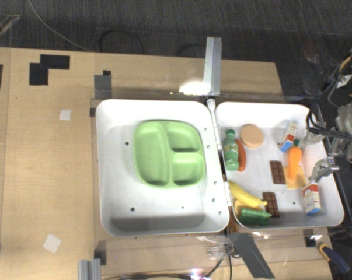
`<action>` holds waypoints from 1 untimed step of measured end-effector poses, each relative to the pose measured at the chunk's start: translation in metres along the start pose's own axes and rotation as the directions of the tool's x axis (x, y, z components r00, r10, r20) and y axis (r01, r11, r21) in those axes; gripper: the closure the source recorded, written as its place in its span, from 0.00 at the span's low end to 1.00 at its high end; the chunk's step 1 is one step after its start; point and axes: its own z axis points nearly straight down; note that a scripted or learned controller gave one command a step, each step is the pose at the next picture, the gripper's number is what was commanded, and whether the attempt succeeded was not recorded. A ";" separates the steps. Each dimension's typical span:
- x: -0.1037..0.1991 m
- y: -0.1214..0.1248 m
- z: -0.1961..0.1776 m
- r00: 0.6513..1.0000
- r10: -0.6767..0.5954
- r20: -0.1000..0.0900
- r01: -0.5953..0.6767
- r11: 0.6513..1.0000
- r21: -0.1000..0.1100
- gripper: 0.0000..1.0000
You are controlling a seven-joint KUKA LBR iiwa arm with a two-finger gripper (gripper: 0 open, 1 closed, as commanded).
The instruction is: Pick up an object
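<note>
the end effector (323,169) is hovering by the right bin's (334,217) edge, its state unclear, near a small bottle (312,198) probably light, rigid, slippery, best taken mid-body.

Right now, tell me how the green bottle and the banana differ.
The green bottle is green and lies along the bin divider near the top; the banana is yellow, curved, and lies slanted lower down. The bottle touches a red item; the banana touches a dark green one. Both sit in the right bin.
</note>
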 end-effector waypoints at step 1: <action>0.001 -0.017 0.126 0.995 0.095 -0.013 -0.095 0.996 -0.003 0.00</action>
